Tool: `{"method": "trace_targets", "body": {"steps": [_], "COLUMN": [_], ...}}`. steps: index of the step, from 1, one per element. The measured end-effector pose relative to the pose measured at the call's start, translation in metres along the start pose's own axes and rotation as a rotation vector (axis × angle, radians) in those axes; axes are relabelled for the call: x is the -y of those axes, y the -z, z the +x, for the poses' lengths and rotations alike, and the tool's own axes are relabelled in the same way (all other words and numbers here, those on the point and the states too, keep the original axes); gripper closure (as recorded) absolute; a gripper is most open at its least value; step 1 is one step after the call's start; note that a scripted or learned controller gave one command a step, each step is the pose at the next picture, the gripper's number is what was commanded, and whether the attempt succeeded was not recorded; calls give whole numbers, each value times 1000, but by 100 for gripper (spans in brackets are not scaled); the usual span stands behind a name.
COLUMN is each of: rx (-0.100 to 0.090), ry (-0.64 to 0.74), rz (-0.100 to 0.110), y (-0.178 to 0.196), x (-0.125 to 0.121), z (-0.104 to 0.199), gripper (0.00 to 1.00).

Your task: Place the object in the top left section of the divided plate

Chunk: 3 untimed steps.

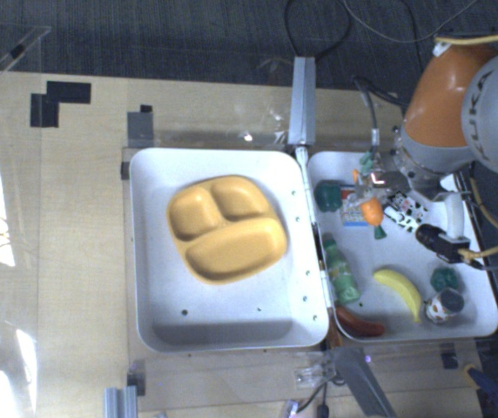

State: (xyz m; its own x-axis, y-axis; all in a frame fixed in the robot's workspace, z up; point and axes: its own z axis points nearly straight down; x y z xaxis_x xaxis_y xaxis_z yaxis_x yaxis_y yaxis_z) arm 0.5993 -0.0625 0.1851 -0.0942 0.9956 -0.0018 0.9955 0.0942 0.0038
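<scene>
The yellow divided plate [225, 227] lies in the left bin [149, 259], a little toward ten o'clock of that bin's centre, with two small sections along its far side and one large section nearer the camera. All three sections look bare.

The gripper [373, 200] is low over the right bin [484, 320], in its twelve o'clock part, at the end of the arm [458, 103] that reaches in from three o'clock. A small orange object [371, 212] sits right at the tool's tip, with a red-and-blue item [353, 216] just beside it at nine o'clock. Whether the orange piece is actually clamped or merely lying under the tip cannot be told from this slant, and the state of the fingers cannot be told either.

Other clutter in that bin: a dark green piece [328, 196] toward eleven o'clock, a green bottle-like thing [340, 275] along the nine o'clock wall, a banana [401, 290] near the centre, a red item [360, 324] at seven o'clock, a teal lump [446, 279] and a small cup-like object [441, 306] toward four o'clock.

The step in hand seems to be the pick. If a grasp is secured, the next move calls for a lift clear of the bin wall, a carry toward nine o'clock across the divider, and a release over the plate's section at ten o'clock.
</scene>
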Motion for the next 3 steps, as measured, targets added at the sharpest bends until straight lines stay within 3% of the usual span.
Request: {"method": "trace_targets", "body": {"steps": [1,2,3], "rx": [-2,-2,0], "ry": [521,781,854], "rz": [-1,-4,-8], "y": [0,0,155], "x": [27,-52,-72], "z": [83,155,152], "gripper": [100,100,100]}}
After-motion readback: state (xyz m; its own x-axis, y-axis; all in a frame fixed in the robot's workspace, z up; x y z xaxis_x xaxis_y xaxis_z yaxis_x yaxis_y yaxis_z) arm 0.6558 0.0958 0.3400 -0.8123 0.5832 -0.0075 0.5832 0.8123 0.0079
